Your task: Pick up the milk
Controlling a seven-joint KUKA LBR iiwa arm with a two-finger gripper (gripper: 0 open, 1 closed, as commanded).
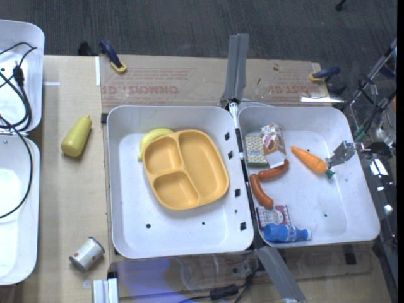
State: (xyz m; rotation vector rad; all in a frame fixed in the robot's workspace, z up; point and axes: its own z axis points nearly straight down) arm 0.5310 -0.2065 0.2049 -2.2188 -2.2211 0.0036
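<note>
I see the small printed cardboard milk carton [271, 139] lying in the right-hand white plastic bin [353, 223], just beside the divider, touching a red sausage [273, 171]. My gripper [341, 151] sits well right of the carton; its state I cannot tell. I judge the carton light, stiff and crushable, best pinched across its flat sides.

Dark carpet floor [189, 11] — pale wooden bench [69, 194] — even light

Jaws [341, 151] low at right (arm mostly cropped).
</note>
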